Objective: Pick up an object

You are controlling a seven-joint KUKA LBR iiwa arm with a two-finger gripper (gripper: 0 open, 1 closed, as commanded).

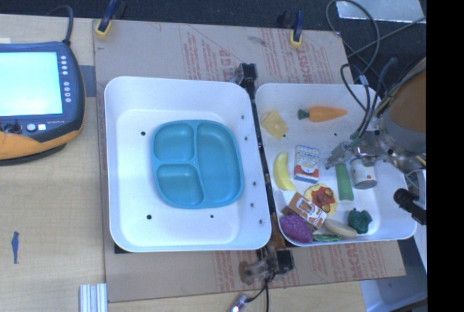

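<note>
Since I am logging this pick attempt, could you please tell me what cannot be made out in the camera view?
- The claw: its tips are too small and cluttered to judge, above the green stick.
- The carton: print too small to read.
- The heap at the right bin's near edge: the purple item and its neighbours overlap.
- The arm: cut off at the right.

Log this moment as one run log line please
phase: reaching | gripper: over right bin, above green stick | carrot: untouched | left bin: blue plate
</note>
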